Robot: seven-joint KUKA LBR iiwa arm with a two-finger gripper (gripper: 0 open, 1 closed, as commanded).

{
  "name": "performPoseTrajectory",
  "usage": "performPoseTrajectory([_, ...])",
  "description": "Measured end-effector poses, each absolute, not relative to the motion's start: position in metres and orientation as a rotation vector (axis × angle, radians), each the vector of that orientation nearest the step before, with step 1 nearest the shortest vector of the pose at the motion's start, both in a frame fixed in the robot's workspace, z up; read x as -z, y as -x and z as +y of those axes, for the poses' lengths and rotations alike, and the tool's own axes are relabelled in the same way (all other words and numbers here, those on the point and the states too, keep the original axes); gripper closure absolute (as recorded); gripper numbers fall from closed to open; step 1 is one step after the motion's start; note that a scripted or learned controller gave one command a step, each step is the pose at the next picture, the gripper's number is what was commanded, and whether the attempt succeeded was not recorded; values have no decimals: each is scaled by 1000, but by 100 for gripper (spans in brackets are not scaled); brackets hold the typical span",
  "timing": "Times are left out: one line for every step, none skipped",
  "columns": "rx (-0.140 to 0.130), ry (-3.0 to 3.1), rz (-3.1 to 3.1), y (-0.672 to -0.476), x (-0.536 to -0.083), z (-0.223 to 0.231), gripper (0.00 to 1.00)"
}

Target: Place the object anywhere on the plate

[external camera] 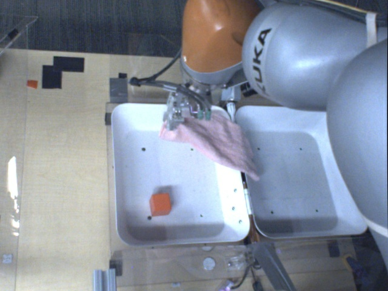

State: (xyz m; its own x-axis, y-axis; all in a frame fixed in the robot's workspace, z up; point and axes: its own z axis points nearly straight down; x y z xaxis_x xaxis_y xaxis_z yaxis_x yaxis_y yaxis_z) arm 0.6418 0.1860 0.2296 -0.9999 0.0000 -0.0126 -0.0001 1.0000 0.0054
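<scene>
Orange cube (pixel 160 204) sits nearest the camera, on the floor of the left bin (pixel 124 180), well below and slightly left of the pink cloth (pixel 212 141). No plate visible in either bin, so the drop target is unclear. The cloth hangs from the gripper (pixel 182 111) at its upper left corner, clamped between the fingers; the rest drapes down and right across the divide toward the right bin (pixel 291 223). Likely risks: only a corner looks pinched, so the cloth could slip out in transit; its trailing end may snag on the rim between bins. Behind the cloth, the orange-banded wrist (pixel 215 29) and grey arm hide the far rim. Black patches (pixel 60 70) on the bench lie far left of the cloth.
</scene>
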Motion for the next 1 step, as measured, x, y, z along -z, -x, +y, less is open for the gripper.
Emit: performPoseTrajectory([-9, -1, 3129, -642, -230, 186, 0])
